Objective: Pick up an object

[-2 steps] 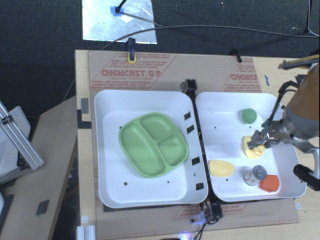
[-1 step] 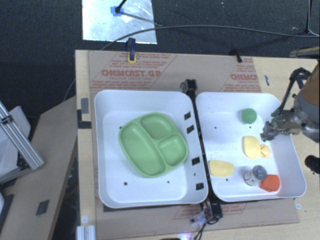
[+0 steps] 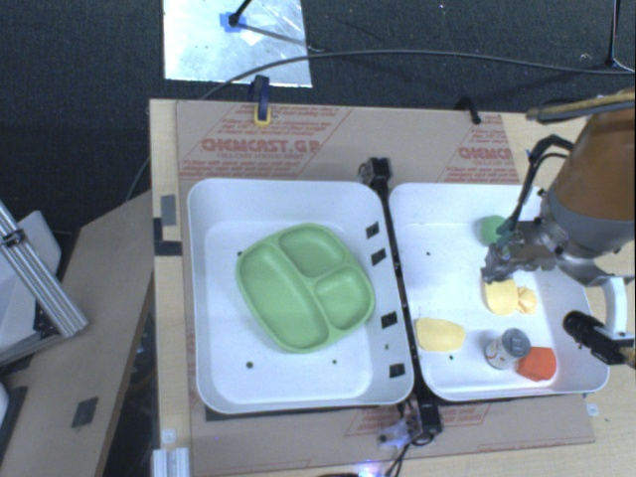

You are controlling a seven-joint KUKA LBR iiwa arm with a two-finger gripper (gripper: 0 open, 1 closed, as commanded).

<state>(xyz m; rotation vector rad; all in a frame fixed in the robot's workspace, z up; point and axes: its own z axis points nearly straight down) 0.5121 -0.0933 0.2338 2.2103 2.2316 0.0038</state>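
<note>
The right bin (image 3: 437,217) holds several small objects: a green one (image 3: 491,230) at the back, a pale yellow piece (image 3: 510,299) in the middle, a yellow lump (image 3: 439,334) near the front left, a grey-and-white round object (image 3: 510,347) and an orange-red one (image 3: 538,364) at the front. My gripper (image 3: 505,263) hangs low in this bin, between the green object and the pale yellow piece, right above the latter. Its fingertips are dark and small, and nothing is visibly held between them.
The left bin (image 3: 214,207) holds a light green divided plate (image 3: 304,286). Black clips run along the divider between the bins (image 3: 388,266). The grey arm with its orange band (image 3: 596,177) covers the right bin's far right side. Cardboard (image 3: 328,137) underlies both bins.
</note>
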